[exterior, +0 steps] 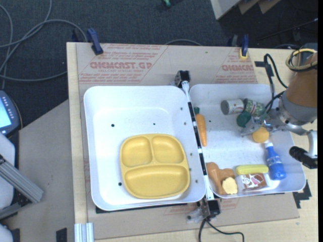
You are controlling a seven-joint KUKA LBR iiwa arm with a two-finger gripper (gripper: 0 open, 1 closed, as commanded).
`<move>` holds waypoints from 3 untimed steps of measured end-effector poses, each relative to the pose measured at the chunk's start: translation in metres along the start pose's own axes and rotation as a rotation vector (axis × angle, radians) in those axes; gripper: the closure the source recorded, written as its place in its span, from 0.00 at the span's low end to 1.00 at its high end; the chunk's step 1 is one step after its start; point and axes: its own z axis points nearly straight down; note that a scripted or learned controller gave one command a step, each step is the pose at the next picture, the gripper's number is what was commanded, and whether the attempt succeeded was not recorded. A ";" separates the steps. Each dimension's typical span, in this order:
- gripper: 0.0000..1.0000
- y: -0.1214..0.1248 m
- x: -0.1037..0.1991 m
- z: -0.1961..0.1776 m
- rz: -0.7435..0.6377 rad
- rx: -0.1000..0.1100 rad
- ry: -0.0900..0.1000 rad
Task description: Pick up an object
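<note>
The right bin (222,145) holds several objects. A silver can with a green label (241,106) lies at its far side, with a dark green piece (244,118) just below it. My gripper (254,127) reaches in from the right and hangs low between that green piece and a small orange-yellow ball (261,135). It is close to both, and I see nothing clearly held. A blue bottle (274,164) lies at the right. An orange carrot (201,129) rests along the bin's left wall.
At the right bin's near edge lie a yellow bar (251,169), a red and white packet (254,181), a brown piece (214,173) and a yellow chunk (229,186). The left bin (106,115) holds a yellow divided plate (154,178). Clamps sit on the bench's far edge.
</note>
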 end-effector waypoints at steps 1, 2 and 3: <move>1.00 0.000 -0.004 -0.012 0.003 -0.003 -0.008; 1.00 0.052 0.082 -0.016 -0.005 -0.008 -0.007; 1.00 0.063 0.167 -0.107 -0.007 -0.014 -0.007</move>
